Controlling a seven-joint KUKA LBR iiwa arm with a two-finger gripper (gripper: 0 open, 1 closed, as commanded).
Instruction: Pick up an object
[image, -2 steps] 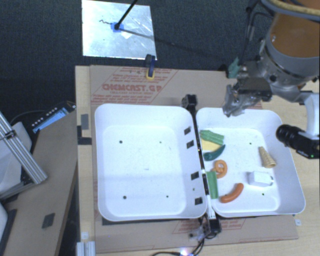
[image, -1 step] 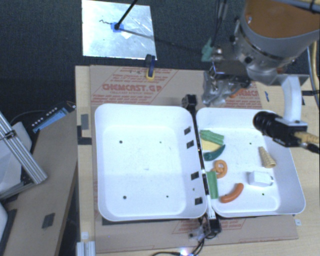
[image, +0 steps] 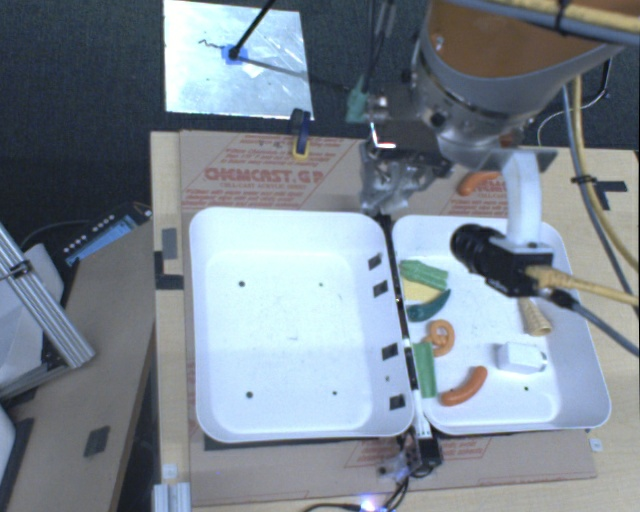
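Orange sausage (image: 464, 386), pretzel (image: 441, 336), white block (image: 519, 357) in right bin (image: 585, 400)

Red lettering is printed on the brown cardboard sheet (image: 262, 170) under the bins (image: 290, 330). At about 11 o'clock from the left bin, a large word can be read as roughly "CHEMCAST GP". Smaller red lines are seen along the sheet's edges, but these are too blurred to be read.
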